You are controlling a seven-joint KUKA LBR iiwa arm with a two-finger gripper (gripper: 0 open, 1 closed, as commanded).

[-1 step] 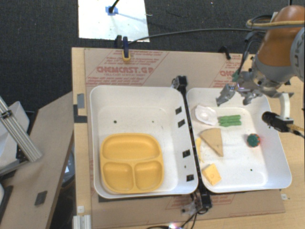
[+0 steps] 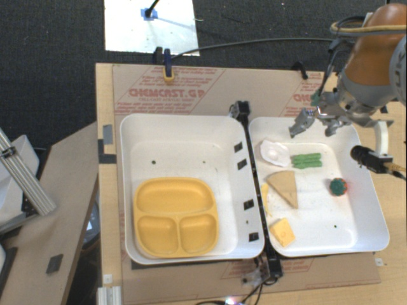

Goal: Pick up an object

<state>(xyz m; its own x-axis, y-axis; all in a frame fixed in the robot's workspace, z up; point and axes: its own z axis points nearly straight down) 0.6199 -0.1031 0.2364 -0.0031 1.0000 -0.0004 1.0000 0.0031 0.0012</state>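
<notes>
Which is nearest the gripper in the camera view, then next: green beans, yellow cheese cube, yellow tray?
1. Green beans, right bin, just below the gripper.
2. Yellow cheese cube, right bin's near corner.
3. Yellow tray, left bin.

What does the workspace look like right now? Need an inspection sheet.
Surface: cardboard sheet under two white bins.
Job's things: right bin holds white piece, green beans, tan wedge, yellow block, green-red ball.
Clutter: yellow divided tray in left bin.
End effector: over right bin's far edge, fingers spread, holding nothing.
Cables: black cable across the back.
Surroundings: white sheet on dark floor.
</notes>
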